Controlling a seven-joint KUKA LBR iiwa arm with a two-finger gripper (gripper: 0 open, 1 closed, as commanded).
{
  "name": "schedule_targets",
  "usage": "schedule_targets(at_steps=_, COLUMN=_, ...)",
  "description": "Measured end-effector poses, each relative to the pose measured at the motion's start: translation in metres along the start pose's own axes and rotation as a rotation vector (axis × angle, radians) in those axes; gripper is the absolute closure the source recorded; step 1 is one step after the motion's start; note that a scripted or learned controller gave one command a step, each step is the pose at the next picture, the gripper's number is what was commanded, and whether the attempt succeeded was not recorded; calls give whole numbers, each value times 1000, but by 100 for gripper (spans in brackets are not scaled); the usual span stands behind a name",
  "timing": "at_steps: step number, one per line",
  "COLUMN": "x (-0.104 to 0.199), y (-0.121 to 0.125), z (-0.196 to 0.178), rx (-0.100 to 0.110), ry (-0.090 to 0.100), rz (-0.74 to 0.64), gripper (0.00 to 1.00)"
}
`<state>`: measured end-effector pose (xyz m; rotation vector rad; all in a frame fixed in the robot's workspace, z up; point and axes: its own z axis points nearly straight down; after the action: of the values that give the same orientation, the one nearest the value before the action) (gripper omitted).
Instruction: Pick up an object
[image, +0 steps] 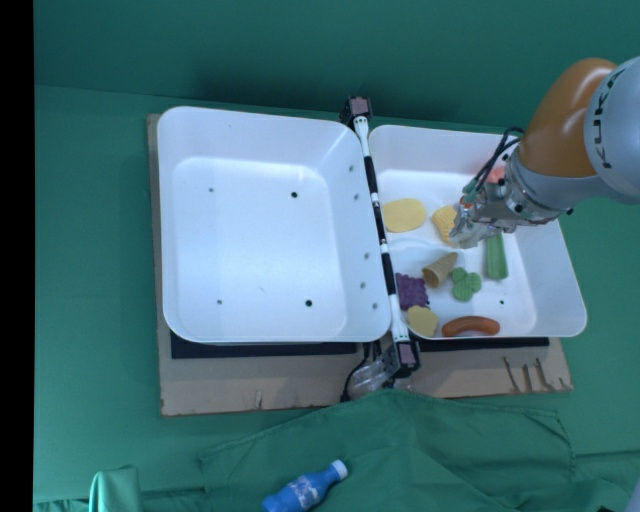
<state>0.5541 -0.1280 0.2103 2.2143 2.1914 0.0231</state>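
Overhead: saw green cloth (100, 300) under cardboard base (250, 385); left bin (260, 130) roomy, right bin (560, 300) crowded. Gripper (468, 232) beside yellow piece (445, 222); finger state indeterminable.

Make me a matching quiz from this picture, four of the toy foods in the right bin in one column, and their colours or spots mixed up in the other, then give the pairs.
Things:
1. sausage
2. grapes
3. ice cream cone
4. broccoli

Descriptions:
A. purple, beside the divider between the bins
B. green, right of the cone
C. reddish orange, nearest the right bin's front edge
D. tan, in the middle of the bin

Pairs: 1-C, 2-A, 3-D, 4-B
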Motion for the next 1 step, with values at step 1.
schedule_targets(at_steps=1, x=0, y=0, z=1, rx=1, ry=0, rz=0, gripper=0)
